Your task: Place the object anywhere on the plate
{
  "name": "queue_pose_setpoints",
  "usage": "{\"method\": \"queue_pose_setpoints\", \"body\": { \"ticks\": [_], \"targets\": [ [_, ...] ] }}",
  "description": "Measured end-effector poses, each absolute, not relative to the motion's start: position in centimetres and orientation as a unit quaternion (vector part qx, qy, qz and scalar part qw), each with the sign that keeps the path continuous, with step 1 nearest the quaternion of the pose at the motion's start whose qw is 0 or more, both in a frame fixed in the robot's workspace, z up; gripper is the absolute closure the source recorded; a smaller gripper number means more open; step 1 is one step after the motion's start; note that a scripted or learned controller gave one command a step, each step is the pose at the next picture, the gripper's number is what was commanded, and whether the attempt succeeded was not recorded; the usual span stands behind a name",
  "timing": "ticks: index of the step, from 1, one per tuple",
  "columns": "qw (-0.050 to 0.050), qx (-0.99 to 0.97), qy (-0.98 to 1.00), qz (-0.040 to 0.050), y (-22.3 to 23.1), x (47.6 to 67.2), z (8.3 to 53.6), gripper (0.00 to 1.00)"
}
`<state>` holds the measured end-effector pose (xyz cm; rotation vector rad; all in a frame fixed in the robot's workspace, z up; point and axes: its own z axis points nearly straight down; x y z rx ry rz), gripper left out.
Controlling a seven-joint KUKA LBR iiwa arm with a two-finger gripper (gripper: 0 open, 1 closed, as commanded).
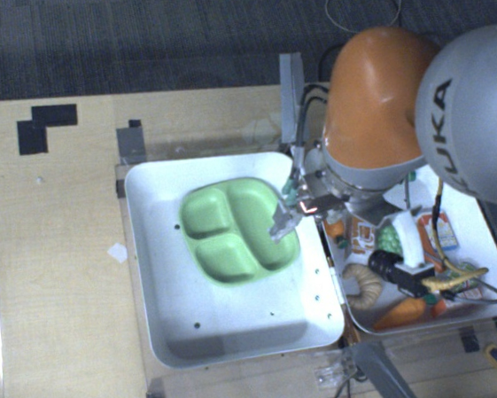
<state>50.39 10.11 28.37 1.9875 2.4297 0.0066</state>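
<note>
Near right: white bin (495, 250) of cluttered mixed objects (398, 261). Centre: hand (283, 221) above the right edge of the green sectioned plastic plate (234, 231) in the left white bin (163, 275); grip state and the object's whereabouts cannot be told. Risk: a release here may drop off the plate's rim.

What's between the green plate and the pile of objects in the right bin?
In the camera view, the gripper and the bins' adjoining walls lie between the green plate and the pile.
</note>
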Motion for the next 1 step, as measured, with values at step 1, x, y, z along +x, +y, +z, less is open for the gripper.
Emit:
{"method": "queue_pose_setpoints", "body": {
  "ticks": [1],
  "targets": [
    [0.002,0.633,0.774,0.004,10.09,50.55,29.47,1.0]
  ]
}}
